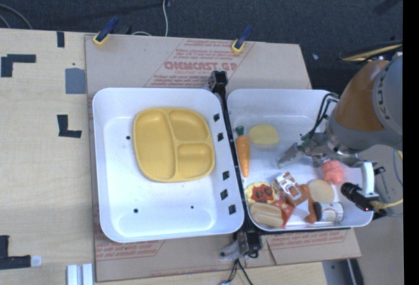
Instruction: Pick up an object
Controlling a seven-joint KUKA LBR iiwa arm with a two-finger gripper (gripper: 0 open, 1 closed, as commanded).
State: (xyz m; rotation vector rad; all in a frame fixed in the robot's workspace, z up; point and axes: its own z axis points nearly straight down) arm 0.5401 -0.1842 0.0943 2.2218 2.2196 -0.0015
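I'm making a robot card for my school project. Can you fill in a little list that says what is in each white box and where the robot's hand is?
left bin: one yellow divided plate
right bin: toy carrot beside the middle divider, pale yellow round piece, pink ball, pile of toy foods along the near edge
arm: reaches in from the right, over the right bin
gripper: low in the right bin, between the pale yellow round piece and the pile of toy foods
held: nothing seen between the fingers
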